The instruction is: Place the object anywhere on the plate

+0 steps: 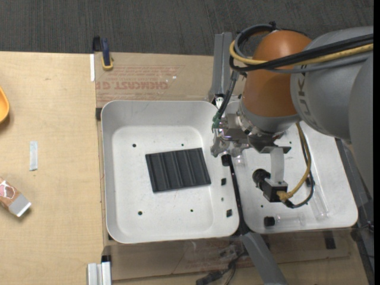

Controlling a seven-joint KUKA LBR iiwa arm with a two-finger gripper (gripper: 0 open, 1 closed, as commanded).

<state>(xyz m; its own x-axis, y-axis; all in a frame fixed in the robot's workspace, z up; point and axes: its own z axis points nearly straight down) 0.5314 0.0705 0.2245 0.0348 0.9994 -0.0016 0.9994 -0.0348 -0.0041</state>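
Note:
A dark grey ribbed plate (178, 169) lies flat in the middle of the left white bin (113, 159). The arm's orange band (276, 70) and grey wrist hang over the seam between the two bins. My gripper (225, 146) sits below the wrist at the left bin's right rim, just right of the plate's upper right corner. The wrist hides most of it. I can make out no object between the plate and the gripper.
The right white bin (332, 206) lies mostly under the arm; a small black piece (268, 221) rests near its front edge. Cables and a black fitting (270, 187) hang from the wrist. On the wooden bench to the left lie a small wrapped item (13, 198) and a grey strip (34, 156).

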